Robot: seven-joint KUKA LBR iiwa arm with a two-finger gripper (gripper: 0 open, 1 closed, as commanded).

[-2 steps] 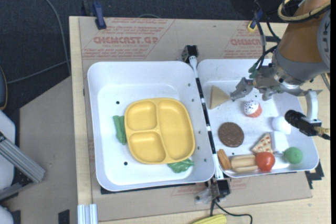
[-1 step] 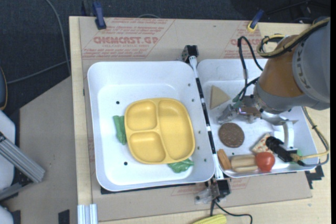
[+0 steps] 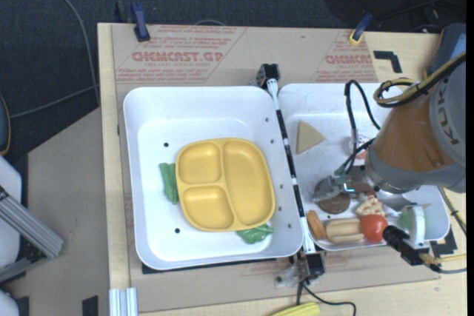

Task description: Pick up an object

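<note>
My gripper (image 3: 342, 180) hangs low in the right bin (image 3: 326, 96), at the end of the grey arm with its orange band (image 3: 404, 135). It is right over a dark brown round piece (image 3: 331, 199) and partly covers it. Whether it touches that piece I cannot tell. Along the bin's front wall lie a hot dog (image 3: 337, 230), a red tomato (image 3: 375, 228) and a pale slice with red spots (image 3: 368, 206). A tan wedge (image 3: 308, 136) rests apart at the back left of this bin. A white and green item (image 3: 413, 222) sits at the front right.
The left bin (image 3: 148, 115) holds a yellow divided plate (image 3: 224, 182), with a green leafy piece (image 3: 169, 182) at its left and another (image 3: 255, 234) at its front edge. A black divider strip (image 3: 284, 152) runs between the bins. Black cables (image 3: 355, 111) loop beside the arm.
</note>
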